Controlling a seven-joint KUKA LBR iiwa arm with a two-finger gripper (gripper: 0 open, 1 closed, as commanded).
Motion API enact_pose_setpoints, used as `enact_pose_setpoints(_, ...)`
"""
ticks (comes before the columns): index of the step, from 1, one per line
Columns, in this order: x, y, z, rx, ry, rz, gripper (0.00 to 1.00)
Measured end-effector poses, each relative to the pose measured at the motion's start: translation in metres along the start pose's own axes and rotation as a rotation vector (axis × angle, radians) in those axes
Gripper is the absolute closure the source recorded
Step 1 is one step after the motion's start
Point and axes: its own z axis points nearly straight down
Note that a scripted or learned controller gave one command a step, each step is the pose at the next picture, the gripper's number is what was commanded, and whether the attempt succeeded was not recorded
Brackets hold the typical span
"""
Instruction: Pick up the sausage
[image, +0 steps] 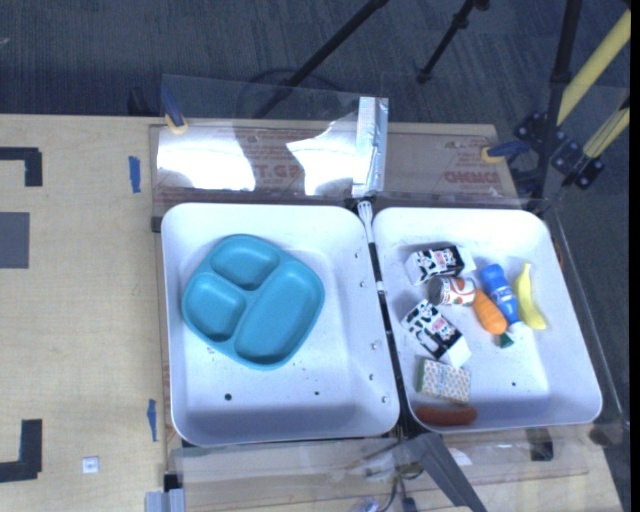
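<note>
Camera view is showing the sausage (445, 414) lying against the right bin's (570, 400) near wall, just below a patterned packet (445, 381), awaiting pickup, with no telling the tool's state.

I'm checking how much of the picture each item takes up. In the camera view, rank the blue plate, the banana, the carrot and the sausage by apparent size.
1. blue plate, by far the largest.
2. banana.
3. sausage and carrot: too alike to rank; the sausage lies at the bin's near wall, closer to the camera.
</note>
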Motion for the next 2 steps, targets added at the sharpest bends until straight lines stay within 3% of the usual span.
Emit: enact_pose_setpoints(2,-0.001,0.003,-0.022,-0.01,-0.008,-0.003,1.0)
